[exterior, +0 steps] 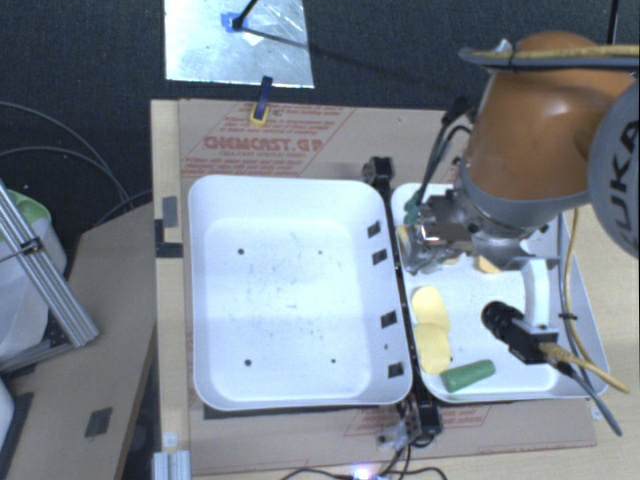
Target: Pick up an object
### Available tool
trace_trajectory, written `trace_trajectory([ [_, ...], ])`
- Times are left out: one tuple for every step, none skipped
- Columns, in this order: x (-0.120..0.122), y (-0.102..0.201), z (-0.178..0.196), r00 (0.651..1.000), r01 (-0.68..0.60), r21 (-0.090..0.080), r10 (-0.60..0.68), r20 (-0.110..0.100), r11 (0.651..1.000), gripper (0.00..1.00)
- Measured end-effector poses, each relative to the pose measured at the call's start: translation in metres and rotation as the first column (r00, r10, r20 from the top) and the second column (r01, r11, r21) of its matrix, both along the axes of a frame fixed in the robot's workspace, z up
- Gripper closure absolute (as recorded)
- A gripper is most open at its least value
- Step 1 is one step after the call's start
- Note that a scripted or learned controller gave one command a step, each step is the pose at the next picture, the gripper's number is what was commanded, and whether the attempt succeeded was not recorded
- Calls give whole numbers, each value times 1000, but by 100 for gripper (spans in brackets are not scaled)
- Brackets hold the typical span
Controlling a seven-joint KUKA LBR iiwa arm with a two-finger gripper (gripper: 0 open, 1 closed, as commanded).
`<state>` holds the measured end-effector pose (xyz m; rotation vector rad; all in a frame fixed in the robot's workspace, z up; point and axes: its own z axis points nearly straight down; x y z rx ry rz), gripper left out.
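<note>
Gripper [432, 253] low in right bin [575, 363], wrist hides it, so I can't tell its state. Nearest object: yellow piece [431, 310] just below; green cylinder [468, 374] at front edge. I'd centre over yellow before descending.

Two white bins [290, 193], two pale yellow pieces [431, 308], one green cylinder [468, 374].

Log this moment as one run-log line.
arm: over right white bin | gripper: low at bin's left side | objects: pale yellow piece, green cylinder untouched
</note>
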<state>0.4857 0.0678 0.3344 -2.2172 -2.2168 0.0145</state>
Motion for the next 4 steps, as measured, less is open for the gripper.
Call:
trace_trajectory([
  [2, -12, 103, 1000, -3, 4, 3, 23, 1000, 100],
  [1, -7, 77, 1000, -3, 2, 3, 13, 1000, 100],
  [1, 42, 80, 1000, -8, 4, 8, 13, 1000, 100],
  [1, -16, 125, 1000, 3, 2, -3, 18, 1000, 100],
])
